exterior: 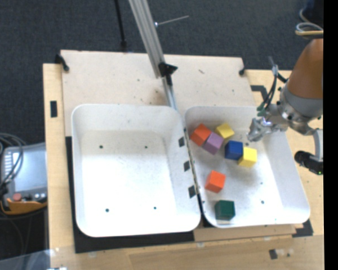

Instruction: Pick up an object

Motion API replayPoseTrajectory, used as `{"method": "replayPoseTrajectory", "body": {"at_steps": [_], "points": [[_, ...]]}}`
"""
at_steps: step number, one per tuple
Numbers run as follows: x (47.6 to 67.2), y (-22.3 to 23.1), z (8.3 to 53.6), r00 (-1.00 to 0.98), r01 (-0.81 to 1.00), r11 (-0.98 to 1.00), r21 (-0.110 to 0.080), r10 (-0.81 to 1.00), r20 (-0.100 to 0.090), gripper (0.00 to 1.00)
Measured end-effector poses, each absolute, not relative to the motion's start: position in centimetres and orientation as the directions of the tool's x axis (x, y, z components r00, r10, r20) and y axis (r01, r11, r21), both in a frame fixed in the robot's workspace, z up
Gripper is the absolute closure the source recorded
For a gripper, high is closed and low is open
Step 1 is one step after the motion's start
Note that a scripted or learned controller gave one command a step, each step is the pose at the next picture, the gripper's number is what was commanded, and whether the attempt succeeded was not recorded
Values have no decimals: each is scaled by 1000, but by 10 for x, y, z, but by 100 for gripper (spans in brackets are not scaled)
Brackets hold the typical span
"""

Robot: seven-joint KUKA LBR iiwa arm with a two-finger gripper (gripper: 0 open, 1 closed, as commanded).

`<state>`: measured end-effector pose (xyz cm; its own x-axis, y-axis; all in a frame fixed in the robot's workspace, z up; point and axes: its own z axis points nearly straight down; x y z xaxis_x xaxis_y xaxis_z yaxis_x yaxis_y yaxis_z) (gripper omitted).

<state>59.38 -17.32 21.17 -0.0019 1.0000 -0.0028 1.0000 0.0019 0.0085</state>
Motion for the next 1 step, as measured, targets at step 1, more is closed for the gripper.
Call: {"method": "replayPoseTrajectory", "body": {"at_steps": [1], "points": [[595,-175,239,-4,1000,4,5,1000,-2,100]]}}
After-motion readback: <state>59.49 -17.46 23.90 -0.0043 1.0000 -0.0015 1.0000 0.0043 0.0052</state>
